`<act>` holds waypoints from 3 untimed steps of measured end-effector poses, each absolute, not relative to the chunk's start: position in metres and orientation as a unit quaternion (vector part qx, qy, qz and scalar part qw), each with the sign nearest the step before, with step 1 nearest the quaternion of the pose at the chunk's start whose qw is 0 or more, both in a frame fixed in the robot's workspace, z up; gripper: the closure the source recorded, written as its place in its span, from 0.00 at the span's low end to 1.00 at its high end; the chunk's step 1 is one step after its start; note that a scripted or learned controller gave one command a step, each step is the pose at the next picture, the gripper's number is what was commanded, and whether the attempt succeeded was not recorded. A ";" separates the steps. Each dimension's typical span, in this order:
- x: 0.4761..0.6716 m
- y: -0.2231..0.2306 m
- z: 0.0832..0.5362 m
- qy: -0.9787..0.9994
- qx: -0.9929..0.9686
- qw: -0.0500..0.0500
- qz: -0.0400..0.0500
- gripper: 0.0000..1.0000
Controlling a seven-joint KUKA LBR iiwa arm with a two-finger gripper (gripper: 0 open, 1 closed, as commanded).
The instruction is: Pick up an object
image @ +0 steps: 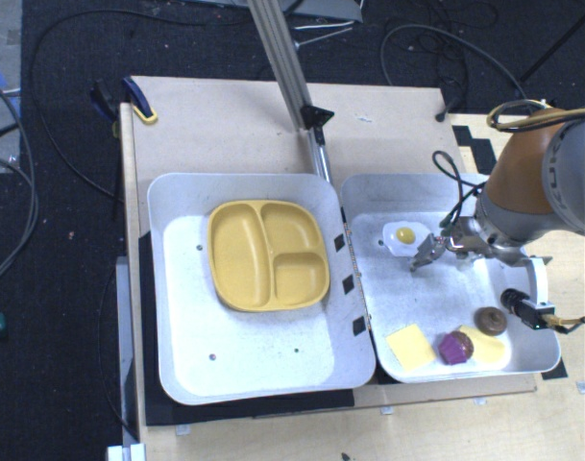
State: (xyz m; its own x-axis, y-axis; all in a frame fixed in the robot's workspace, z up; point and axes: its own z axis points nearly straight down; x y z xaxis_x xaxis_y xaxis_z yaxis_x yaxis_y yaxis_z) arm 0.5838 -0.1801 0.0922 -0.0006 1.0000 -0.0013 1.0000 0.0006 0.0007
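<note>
Fried egg (403, 237) sits just at 9 o'clock of gripper (428, 254), likely the target; gripper's grip can't be judged.

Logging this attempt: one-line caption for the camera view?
Grey arm's gripper hovers beside white-and-yellow fried-egg toy in right white bin; yellow divided tray in left bin.

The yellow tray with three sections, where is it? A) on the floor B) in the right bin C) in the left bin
C, the yellow tray lies flat in the left bin, while the fried egg toy and other small things sit in the right bin.
</note>
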 end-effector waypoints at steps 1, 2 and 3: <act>0.585 -0.181 0.104 0.707 0.707 0.003 0.001 1.00; 0.589 -0.172 0.163 0.709 0.706 0.003 0.002 1.00; 0.595 -0.180 0.222 0.708 0.706 0.004 0.002 1.00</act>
State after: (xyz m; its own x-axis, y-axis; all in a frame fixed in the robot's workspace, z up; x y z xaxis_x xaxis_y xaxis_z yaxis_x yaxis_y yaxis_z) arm 0.5953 -0.1799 0.2216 -0.0034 1.0000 -0.0034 1.0000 0.0034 0.0081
